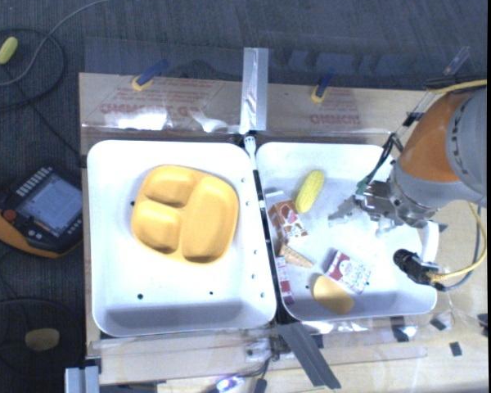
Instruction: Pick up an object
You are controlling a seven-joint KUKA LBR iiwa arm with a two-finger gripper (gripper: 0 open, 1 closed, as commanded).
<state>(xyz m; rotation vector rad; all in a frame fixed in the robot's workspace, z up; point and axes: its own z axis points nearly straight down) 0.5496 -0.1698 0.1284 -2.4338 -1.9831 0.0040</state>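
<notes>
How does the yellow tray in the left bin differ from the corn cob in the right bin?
The yellow tray is far larger than the corn cob. The tray is a broad, flat, rounded shape with three compartments; the cob is a slim, bumpy oblong. The tray lies alone in its bin; the cob shares its bin with small packets and lies tilted. Both are yellow, and neither is touched by the hand.

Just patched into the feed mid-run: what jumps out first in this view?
The big yellow sectioned tray in the left bin grabs the eye first. In the right bin lie a corn cob, a red-and-white packet and a tan round piece near the front wall. The pincer hovers over that bin's right part.
</notes>
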